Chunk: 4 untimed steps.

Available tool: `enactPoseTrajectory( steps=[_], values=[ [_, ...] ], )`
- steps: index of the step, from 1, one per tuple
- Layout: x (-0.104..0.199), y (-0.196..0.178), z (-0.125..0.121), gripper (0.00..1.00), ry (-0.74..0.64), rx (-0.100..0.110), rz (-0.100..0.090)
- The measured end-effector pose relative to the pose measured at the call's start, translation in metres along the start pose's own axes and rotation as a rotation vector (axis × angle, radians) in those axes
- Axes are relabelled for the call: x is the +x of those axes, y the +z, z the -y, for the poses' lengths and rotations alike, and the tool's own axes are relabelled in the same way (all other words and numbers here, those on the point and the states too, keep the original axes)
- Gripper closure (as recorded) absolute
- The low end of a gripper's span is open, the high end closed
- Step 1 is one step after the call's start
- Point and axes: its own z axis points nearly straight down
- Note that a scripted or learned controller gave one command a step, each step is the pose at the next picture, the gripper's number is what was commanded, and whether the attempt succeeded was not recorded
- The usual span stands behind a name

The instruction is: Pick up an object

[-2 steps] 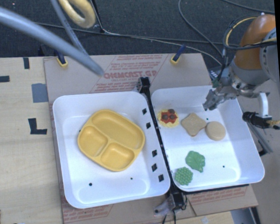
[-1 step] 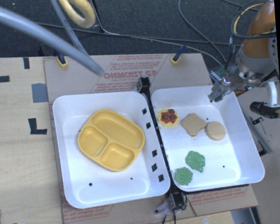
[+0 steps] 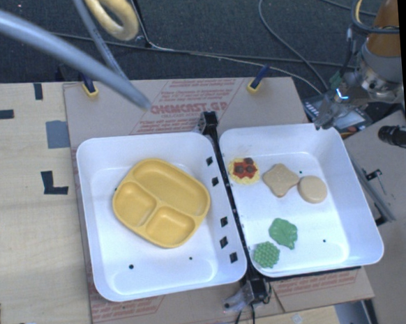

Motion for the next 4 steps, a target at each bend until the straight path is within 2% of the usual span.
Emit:
enactPoseTrajectory(
  steps=[1, 4],
  values=[
    [0.045, 0.013, 0.006, 1.0, -0.003, 0.008, -0.003],
    [0.214, 0.042, 0.031, 1.0, -0.004, 0.009, -0.002]
  ],
)
